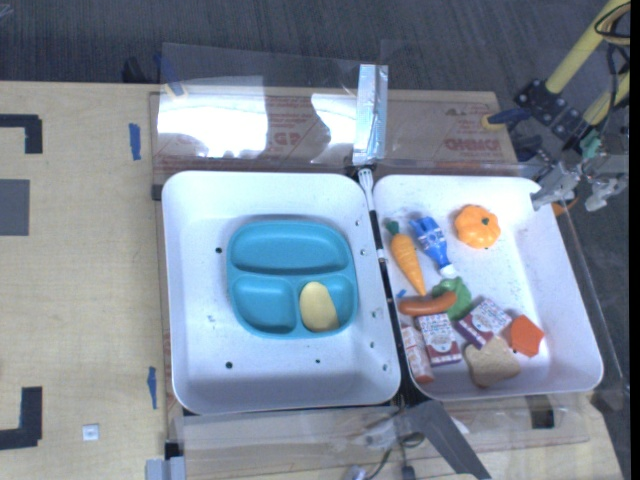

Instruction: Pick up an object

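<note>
**White bins loaded, nothing lifted yet**

White plastic forms both bins. The left bin [190, 268] holds a blue divided tray [275, 268] with a yellow lemon-like piece [318, 306] in its lower right compartment. The right bin [560, 298] carries a cluster of toy food: an orange pumpkin [477, 226], a carrot [407, 259], a blue bottle [431, 242], a sausage [428, 305], small cartons [440, 340] and a bread slice [492, 362]. The gripper [575, 173] sits at the right bin's upper right corner, apart from every item; whether its fingers are spread I cannot tell. By my judgement the pick is not begun: choosing, descending, grasping and lifting all remain.
</note>
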